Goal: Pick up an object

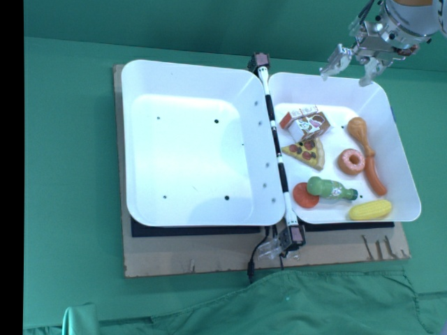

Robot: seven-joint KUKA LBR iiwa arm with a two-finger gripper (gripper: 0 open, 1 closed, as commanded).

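My gripper (351, 67) hangs open above the far rim of the right bin (405, 187), with nothing between its fingers. Below it in that bin lie a red and white carton (305, 123), a pizza slice (306, 151), a pink doughnut (350, 161), a chicken drumstick (359, 130), an orange carrot (375, 175), a green bottle (330, 189), a red tomato slice (304, 197) and a yellow corn cob (370, 209). All the objects rest on the bin floor, apart from the gripper.
The left bin (195, 152) sits beside the right one, with a black and white divider rod (274, 142) between them. Both rest on a cardboard sheet (209, 257) over green cloth. A clamp with a cable (279, 243) sits at the near end of the rod.
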